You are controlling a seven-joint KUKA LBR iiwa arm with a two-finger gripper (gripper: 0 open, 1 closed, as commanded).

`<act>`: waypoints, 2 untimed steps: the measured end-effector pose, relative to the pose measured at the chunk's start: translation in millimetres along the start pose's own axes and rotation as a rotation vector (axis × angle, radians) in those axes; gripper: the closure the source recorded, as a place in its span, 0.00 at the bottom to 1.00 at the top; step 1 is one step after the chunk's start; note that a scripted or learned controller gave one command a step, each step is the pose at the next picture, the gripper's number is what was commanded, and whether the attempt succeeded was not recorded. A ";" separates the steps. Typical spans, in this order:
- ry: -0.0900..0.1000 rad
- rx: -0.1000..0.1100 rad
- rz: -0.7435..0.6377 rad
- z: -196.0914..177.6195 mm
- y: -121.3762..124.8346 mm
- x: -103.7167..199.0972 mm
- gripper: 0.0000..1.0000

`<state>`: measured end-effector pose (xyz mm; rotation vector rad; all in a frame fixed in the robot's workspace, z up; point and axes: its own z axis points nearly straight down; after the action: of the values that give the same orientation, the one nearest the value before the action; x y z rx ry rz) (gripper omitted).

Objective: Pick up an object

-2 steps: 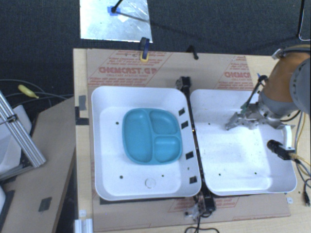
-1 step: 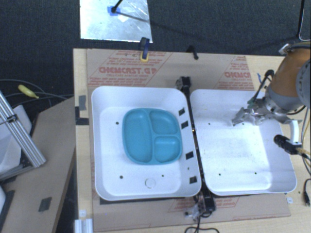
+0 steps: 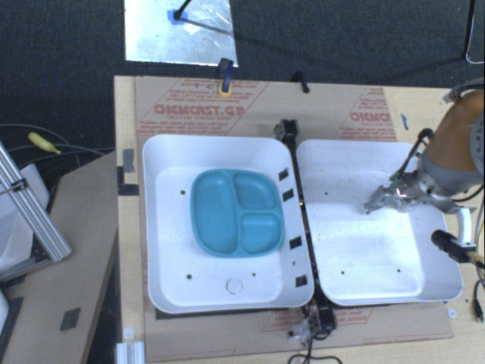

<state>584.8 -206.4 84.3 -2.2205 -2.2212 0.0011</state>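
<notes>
The bench (image 3: 250, 105) is topped with a brown cardboard sheet printed in red lettering, and beyond its far edge lies dark carpet with a shiny metal plate (image 3: 178, 21) resting on it. A yellow-and-blue clamp (image 3: 225, 78) sits at the board's far edge. Two shallow white bins stand side by side, joined by a row of black clips (image 3: 292, 207). The left bin (image 3: 163, 203) holds a blue divided plate (image 3: 236, 211), a rounded square with three compartments, one large and two smaller, lying flat near the bin's middle. The right bin (image 3: 356, 271) has the arm over its right part, and the gripper (image 3: 379, 201) hangs low over its floor, well apart from the plate; whether it is spread or pressed together cannot be told.
</notes>
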 end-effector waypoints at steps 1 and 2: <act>-0.002 -0.006 -0.002 -11.5 2.8 -0.1 1.00; -0.003 -0.010 -0.002 -22.5 3.9 -0.2 1.00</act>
<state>588.7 -206.6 106.8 -2.2244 -2.2301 -0.0068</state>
